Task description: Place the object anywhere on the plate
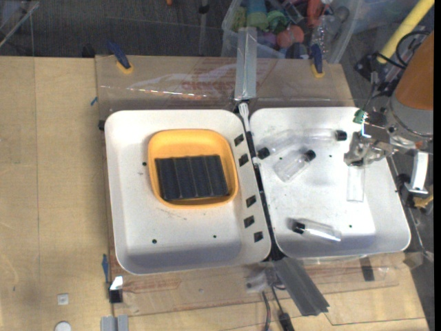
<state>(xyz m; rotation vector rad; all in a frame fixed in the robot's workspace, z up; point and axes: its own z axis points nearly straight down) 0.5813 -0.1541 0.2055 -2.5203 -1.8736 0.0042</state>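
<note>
An orange plate (pixel 189 138) lies in the left bin (pixel 131 205). A black ridged slab (pixel 191 177) rests flat on it, covering most of its middle. My gripper (pixel 358 154) hangs over the right side of the right bin (pixel 386 233), far from the plate. Just below it is a clear, narrow piece (pixel 355 185), and I cannot tell whether the gripper holds it or it lies on the bin floor. A clear bottle with a black cap (pixel 293 163) lies near that bin's upper left. A clear tube with a black end (pixel 315 231) lies near its front.
A row of black clips (pixel 248 185) runs along the ridge between the two bins. A tub of coloured toys (pixel 289 9) stands behind the bench. The arm's grey body and orange band (pixel 417 88) fill the right edge.
</note>
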